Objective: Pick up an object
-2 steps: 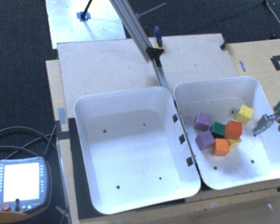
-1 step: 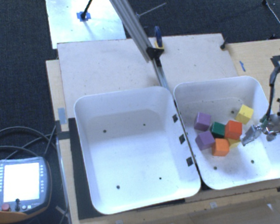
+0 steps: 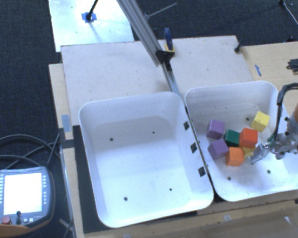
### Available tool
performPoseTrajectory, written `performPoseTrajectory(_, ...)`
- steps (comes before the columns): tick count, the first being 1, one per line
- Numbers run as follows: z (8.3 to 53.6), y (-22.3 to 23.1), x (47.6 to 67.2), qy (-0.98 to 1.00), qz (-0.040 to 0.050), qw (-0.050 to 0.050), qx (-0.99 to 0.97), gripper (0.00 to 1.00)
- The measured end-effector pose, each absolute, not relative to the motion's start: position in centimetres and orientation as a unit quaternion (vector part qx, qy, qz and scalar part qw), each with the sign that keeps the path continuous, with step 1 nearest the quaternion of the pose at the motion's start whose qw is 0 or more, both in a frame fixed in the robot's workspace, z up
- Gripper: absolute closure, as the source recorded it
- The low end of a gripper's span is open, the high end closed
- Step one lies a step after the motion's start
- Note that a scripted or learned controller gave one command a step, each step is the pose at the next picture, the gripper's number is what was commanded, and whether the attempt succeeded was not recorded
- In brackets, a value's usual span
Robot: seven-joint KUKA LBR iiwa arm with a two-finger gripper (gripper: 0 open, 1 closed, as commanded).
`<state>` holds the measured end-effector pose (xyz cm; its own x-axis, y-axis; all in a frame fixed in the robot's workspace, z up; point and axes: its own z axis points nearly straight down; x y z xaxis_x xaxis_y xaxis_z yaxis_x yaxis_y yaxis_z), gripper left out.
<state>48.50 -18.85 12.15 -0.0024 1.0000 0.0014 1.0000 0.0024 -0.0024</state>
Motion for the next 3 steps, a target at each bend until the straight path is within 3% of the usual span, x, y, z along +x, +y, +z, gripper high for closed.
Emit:
performPoseTrajectory(1,13.5,-19.0,48.7,-0.709,-0.001,-0.002,-0.705,1.0)
performPoseTrajectory(3,22.5,-20.0,48.7,-0.709,-0.0015,-0.004,-0.706,1.0)
